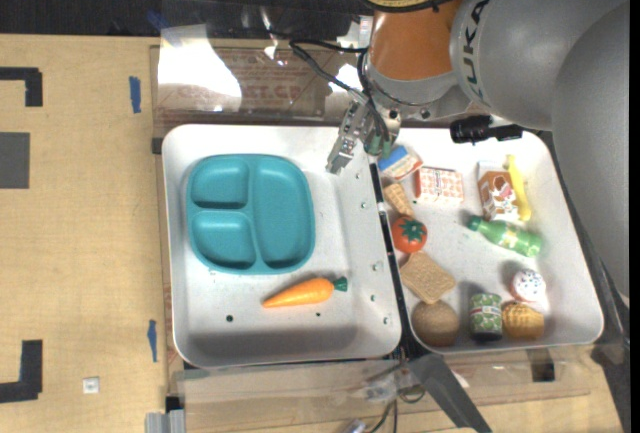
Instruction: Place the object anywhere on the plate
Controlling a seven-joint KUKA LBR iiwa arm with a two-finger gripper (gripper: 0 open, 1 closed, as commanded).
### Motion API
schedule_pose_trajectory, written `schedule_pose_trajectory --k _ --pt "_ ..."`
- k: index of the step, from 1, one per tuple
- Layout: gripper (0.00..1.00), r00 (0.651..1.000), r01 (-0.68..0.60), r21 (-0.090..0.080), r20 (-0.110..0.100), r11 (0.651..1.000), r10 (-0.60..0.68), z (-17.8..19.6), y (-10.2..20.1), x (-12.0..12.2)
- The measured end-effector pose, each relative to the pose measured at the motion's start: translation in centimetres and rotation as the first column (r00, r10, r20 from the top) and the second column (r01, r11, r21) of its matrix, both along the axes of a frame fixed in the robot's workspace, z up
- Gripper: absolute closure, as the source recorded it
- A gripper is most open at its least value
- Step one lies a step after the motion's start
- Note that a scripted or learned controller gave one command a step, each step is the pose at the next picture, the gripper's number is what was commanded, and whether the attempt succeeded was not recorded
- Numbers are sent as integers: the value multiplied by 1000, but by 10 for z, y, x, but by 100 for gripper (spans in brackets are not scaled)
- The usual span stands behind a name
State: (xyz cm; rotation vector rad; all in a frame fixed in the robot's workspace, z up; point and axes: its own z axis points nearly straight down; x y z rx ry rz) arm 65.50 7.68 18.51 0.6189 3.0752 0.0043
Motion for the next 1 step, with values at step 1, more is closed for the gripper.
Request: schedule_pose_trajectory --k 1 --pt "100 995 -103 -2 3 995 103 63 -21 -68"
